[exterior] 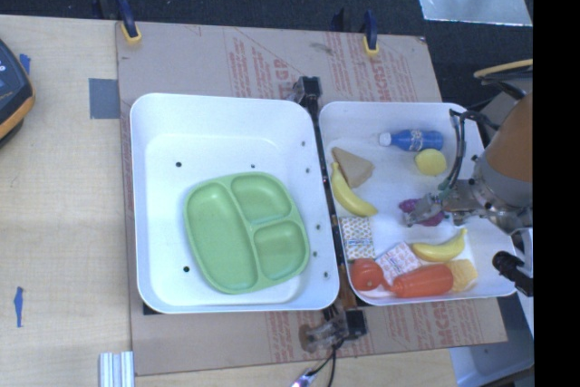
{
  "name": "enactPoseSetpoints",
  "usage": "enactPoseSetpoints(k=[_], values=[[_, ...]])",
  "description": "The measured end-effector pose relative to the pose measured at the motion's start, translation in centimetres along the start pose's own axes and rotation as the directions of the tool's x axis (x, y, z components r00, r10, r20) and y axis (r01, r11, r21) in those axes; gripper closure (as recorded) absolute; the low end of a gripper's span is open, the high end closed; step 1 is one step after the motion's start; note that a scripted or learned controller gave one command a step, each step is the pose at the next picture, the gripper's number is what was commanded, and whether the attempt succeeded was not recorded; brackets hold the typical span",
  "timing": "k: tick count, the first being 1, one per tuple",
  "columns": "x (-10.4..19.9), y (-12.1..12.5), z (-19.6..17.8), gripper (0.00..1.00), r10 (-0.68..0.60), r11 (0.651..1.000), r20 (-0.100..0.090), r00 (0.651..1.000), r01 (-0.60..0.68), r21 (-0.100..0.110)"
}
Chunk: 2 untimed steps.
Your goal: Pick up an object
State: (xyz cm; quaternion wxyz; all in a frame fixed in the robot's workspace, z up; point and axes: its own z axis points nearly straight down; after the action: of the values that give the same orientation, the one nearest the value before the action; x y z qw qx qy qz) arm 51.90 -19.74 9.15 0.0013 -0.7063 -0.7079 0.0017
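The hand (433, 208) sits low in the right bin (362, 115), at a small purple object (419, 210); whether it grips it, I cannot tell. Just near of it lies a banana (440, 248); a yellow ball (431, 162) lies farther. The left bin (163, 118) holds a green divided plate (246, 232).

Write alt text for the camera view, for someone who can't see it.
The arm's tool reaches from the right into the right bin of toy food, touching a purple object between two bananas. The left bin holds a green divided plate.
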Motion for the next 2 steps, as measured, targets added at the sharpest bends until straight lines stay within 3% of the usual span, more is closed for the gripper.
enactPoseSetpoints(k=[1,2], values=[[0.0,0.0,-1.0,1.0,-0.005,1.0,0.0,1.0,0.005,0.001],[-1.5,7.0,-9.4,1.0,-0.002,1.0,0.0,1.0,0.002,-0.004]])
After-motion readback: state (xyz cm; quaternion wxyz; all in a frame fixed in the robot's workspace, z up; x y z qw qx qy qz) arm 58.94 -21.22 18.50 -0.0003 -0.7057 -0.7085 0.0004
